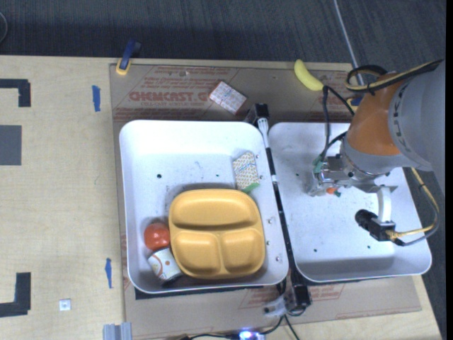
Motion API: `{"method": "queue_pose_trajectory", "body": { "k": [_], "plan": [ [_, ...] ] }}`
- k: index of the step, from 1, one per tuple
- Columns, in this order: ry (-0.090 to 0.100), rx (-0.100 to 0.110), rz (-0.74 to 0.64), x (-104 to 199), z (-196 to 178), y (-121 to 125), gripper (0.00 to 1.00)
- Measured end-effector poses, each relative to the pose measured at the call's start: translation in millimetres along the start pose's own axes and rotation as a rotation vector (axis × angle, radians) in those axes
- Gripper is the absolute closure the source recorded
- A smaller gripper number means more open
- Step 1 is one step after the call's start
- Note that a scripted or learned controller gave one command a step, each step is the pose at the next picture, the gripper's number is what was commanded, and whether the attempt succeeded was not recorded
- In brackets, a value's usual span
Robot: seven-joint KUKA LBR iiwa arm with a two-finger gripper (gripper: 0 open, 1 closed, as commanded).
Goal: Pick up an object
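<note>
The arm (396,129) reaches in from the right and hangs over the right bin (311,261), with its pincer (324,178) low over the bin's upper left part. Whether the pincer is spread or closed I cannot tell from this slant, and nothing can be seen in it. So the pick looks not yet done, as far as I can judge.

Everything worth picking lies in the left bin (141,147), well apart from the pincer. A large yellow tray (216,231) with three compartments lies face up and takes up most of the lower half. A red ball (156,235) sits touching the tray's left edge, and just below it a small white and orange cup (164,264) lies tilted against the tray's lower left corner. A small patterned packet (245,170) leans near the bin's right wall, above the tray.

What is left, by my reckoning, is the whole of the job: cross to the left bin, settle on one of these, close on it and lift.

The bins sit side by side on a brown cardboard sheet (177,91) with red printing, laid on a pale wooden table (56,190) marked with black squares and bits of blue tape (96,98). A small packet (227,96) and a yellow banana-like thing (308,75) lie on the cardboard behind the bins. Beyond the table the floor (212,13) is dark carpet.
</note>
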State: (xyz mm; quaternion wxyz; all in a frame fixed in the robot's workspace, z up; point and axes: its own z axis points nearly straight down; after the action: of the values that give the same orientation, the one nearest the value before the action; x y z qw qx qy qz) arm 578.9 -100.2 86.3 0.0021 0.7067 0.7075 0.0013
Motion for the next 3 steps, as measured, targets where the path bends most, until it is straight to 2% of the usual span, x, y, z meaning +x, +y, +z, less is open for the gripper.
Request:
{"method": "queue_pose_trajectory", "body": {
  "k": [1, 2, 3],
  "plan": [
    [0.000, 0.001, -0.001, -6.4, -173.2, 56.5, 1.00],
    [0.002, 0.007, -0.001, 45.2, -173.2, 3.5, 1.00],
    [0.002, 0.007, -0.001, 44.8, -173.2, 3.5, 0.00]
  ]
}}
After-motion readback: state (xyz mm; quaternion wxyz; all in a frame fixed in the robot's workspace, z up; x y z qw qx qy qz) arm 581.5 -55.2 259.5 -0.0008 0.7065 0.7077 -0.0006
